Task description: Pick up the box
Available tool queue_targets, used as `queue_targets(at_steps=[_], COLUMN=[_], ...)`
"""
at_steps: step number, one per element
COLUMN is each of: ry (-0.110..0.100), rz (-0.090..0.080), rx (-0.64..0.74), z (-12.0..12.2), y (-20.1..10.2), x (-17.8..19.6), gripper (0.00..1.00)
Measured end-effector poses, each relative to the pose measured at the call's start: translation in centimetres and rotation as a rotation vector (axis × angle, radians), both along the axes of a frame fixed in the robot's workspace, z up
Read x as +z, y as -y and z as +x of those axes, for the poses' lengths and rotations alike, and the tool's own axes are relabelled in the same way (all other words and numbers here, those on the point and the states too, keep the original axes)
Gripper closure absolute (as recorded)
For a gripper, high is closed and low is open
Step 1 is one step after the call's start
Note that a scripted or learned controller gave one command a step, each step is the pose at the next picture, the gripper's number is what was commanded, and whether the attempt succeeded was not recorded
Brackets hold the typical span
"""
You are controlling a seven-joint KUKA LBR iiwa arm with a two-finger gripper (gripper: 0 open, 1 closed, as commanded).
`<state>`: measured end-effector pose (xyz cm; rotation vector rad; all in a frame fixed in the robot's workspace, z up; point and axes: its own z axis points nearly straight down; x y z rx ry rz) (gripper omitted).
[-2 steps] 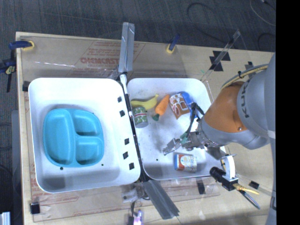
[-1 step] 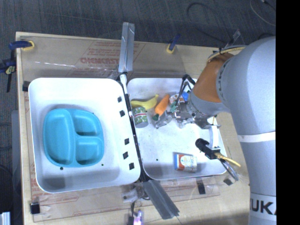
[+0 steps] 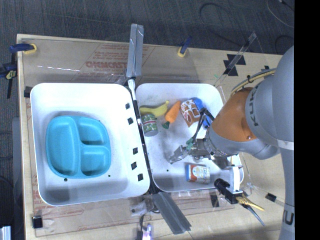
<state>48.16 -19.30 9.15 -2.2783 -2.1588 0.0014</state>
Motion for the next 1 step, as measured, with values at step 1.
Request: queue_targets(at_steps=[1], ry=[0.001], rz=[0.0], rx=[-0.063], z=[1.45], y=[-4.51], x=[8.16], gripper=[0.0])
